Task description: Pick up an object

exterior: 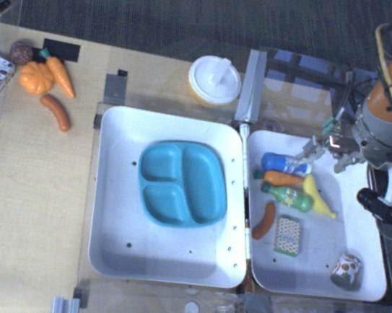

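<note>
My gripper (pixel 325 154) hangs over the back of the right bin (pixel 366 287), open, with nothing between its fingers. Its left finger (pixel 307 152) is just above the right end of a blue can (pixel 278 162) lying on its side. In front of the can lie an orange carrot (pixel 282 178), a green bottle (pixel 290 197) and a yellow banana (pixel 320 197). Further forward in that bin are a brown sausage (pixel 264 220), a small patterned box (pixel 287 235) and a little mug (pixel 346 269).
The left bin (pixel 107 241) holds a blue divided plate (pixel 181 183). On the bench behind it stands a white lidded bowl (pixel 214 80). At the far left lie a toy pumpkin (pixel 35 77), a carrot (pixel 62 75) and a sausage (pixel 56 112).
</note>
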`<state>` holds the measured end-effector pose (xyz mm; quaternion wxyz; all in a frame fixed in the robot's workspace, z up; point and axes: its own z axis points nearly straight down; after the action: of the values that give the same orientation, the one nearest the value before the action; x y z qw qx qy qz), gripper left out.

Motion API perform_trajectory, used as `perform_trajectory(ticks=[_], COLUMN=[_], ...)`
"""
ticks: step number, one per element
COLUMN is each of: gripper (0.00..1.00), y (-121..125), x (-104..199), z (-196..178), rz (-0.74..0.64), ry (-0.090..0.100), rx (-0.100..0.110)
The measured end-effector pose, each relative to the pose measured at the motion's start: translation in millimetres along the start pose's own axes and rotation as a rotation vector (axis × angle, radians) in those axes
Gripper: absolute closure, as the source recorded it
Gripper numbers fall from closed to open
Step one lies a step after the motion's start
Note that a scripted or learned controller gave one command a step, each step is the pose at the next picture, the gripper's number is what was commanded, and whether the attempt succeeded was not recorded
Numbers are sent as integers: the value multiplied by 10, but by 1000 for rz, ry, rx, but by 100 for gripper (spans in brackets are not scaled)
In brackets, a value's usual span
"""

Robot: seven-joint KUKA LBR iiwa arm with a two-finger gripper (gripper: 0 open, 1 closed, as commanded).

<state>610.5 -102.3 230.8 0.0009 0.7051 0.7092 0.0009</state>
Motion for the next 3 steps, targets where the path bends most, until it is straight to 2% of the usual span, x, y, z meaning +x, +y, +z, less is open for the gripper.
perform_trajectory(ticks=[1,2,3], gripper=[0,0,100], y=[200,43,71], x=[-456,-660,-661], z=[888,1431,1298], rz=[-157,25,22], ry=[0,-1,-4], rx=[1,-6,-14])
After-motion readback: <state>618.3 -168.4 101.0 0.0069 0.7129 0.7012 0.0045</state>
